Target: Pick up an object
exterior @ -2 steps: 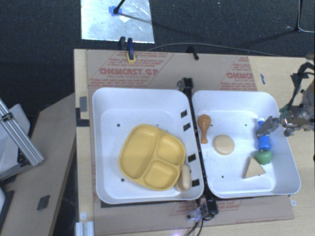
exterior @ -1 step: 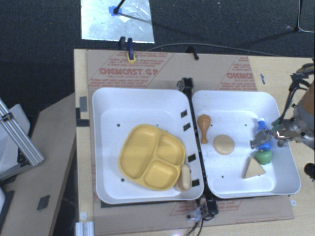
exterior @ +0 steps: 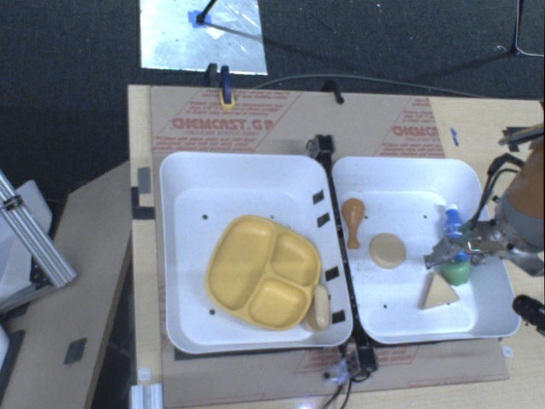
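In the right bin [exterior: 409,181] lie a wooden peg-shaped piece [exterior: 353,218], a round tan disc [exterior: 387,250], a pale wedge [exterior: 440,294], a green object [exterior: 458,271] and a blue object [exterior: 452,221]. My gripper [exterior: 449,255] hangs low at the right side of this bin, directly over the green object and partly hiding it. It sits just below the blue object and above the wedge. Nothing is visibly lifted off the bin floor.
The left bin [exterior: 196,177] holds a yellow compartment tray [exterior: 262,271] with a small beige lump [exterior: 318,307] at its lower right corner. A black divider [exterior: 336,245] runs between the bins. The arm [exterior: 521,216] enters over the right bin's right wall.
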Robot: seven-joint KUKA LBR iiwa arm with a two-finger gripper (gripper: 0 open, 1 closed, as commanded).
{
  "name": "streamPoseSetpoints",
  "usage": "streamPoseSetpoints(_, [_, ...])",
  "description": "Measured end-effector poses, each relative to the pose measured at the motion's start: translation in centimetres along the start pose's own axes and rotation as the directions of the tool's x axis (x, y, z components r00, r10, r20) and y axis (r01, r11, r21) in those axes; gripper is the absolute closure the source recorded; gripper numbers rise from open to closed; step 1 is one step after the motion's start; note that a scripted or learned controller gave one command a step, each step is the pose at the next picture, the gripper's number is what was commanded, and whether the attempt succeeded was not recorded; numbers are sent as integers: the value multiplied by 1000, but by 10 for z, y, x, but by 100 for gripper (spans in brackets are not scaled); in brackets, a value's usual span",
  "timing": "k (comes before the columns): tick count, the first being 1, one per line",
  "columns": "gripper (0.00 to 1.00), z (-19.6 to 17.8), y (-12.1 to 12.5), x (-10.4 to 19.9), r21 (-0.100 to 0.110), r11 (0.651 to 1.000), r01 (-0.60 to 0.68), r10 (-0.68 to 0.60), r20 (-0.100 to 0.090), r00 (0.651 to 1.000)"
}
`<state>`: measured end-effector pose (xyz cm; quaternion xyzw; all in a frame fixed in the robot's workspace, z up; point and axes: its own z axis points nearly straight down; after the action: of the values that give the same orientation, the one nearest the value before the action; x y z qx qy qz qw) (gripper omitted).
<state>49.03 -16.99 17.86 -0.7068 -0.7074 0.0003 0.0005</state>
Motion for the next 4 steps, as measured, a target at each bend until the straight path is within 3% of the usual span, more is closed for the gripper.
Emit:
streamPoseSetpoints(1, [0,60,6,2,-2,1000,2,-2,-1,1000])
streamPoseSetpoints(2, [100,48,6,1,-4,1000,1,-1,1,1000])
streamPoseSetpoints(4, [100,-30,6,-3,-7,1000,4,-3,2,1000])
